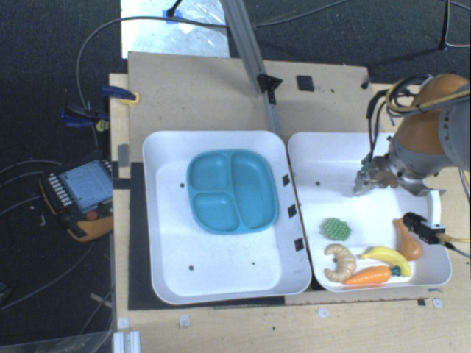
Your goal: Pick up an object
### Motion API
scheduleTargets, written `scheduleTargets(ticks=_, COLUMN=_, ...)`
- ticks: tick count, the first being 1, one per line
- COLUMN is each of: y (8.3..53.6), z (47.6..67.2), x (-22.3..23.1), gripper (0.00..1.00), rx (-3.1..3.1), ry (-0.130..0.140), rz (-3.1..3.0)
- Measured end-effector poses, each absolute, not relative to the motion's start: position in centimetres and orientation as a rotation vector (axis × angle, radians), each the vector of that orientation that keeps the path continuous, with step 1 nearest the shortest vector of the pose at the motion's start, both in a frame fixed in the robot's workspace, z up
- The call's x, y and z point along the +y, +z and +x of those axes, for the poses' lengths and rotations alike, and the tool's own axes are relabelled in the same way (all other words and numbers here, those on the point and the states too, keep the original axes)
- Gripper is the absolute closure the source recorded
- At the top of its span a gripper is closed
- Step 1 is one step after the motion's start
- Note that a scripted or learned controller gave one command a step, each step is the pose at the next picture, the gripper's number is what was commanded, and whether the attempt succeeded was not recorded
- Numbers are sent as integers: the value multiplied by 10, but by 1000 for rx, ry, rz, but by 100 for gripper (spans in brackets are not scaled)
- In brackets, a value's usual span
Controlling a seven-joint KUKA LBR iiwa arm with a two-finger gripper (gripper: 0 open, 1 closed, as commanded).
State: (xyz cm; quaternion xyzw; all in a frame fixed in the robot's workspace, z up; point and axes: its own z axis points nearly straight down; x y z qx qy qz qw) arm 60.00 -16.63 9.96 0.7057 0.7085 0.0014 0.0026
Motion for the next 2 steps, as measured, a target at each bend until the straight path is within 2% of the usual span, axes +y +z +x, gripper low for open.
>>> scheduleTargets(ticks=2, y=197, z=615, x=-177, gripper=100, rx=2224, ry=6, rz=2210)
